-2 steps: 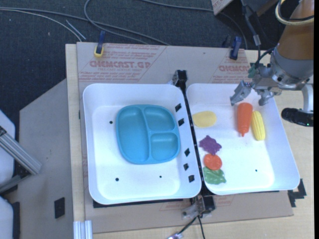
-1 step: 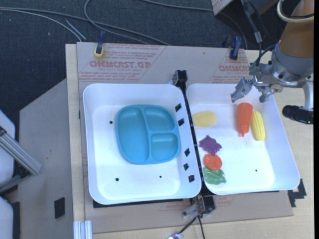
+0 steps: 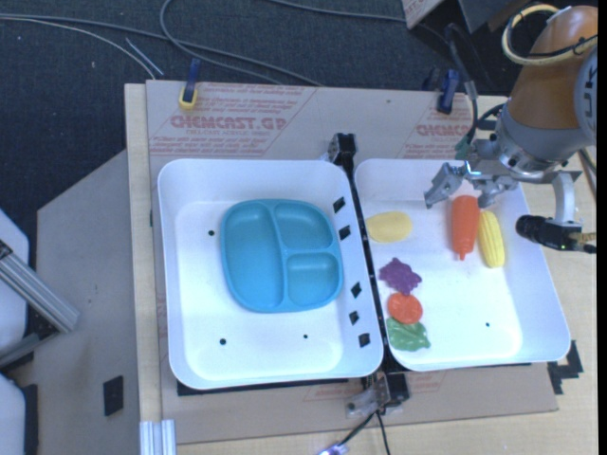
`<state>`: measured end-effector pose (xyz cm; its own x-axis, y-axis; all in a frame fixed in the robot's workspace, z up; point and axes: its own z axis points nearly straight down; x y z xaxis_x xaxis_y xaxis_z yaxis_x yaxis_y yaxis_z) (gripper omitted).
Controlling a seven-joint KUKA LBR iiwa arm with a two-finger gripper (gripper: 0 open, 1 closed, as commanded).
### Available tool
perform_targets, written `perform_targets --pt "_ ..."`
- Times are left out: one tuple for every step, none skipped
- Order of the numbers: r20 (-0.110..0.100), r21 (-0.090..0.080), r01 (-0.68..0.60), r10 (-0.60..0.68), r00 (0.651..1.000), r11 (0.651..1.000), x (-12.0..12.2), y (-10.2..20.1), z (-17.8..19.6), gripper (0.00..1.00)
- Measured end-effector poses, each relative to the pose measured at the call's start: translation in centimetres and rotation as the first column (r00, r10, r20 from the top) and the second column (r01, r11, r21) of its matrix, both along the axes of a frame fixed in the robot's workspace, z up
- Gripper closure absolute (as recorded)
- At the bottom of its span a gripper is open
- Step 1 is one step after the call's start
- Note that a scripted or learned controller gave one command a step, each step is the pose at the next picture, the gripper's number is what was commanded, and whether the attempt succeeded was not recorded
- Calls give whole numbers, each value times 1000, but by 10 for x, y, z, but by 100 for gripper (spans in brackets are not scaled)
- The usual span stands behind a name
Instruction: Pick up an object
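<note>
In the right bin (image 3: 531,335) lie an orange carrot (image 3: 464,227), a yellow corn cob (image 3: 490,239), a pale yellow oval piece (image 3: 389,226), a purple bunch (image 3: 400,276), a red tomato (image 3: 405,307) and a green leafy piece (image 3: 408,336). My gripper (image 3: 467,191) hangs over the far end of the carrot. Its grey fingers (image 3: 439,189) stand open, spread to either side of the carrot's top. The carrot rests on the bin floor, with the corn touching its right side.
A blue divided plate (image 3: 281,254) sits in the left bin (image 3: 190,349). A black divider with clips (image 3: 353,254) runs between the bins. A black fitting (image 3: 555,233) sticks out over the right bin's right rim. Cables lie on the floor beyond the bench.
</note>
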<state>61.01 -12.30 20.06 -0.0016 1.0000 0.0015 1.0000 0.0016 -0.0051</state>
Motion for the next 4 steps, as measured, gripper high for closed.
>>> perform_targets --pt "0 0 2 -2 1000 1000 2 -6 -44 0" --pt "-1 1 2 -2 1000 1000 -3 -7 -107 0" --pt "6 0 2 -2 1000 1000 -1 -8 -91 100" --pt "11 -3 1 -1 1000 1000 1 -8 -48 100"
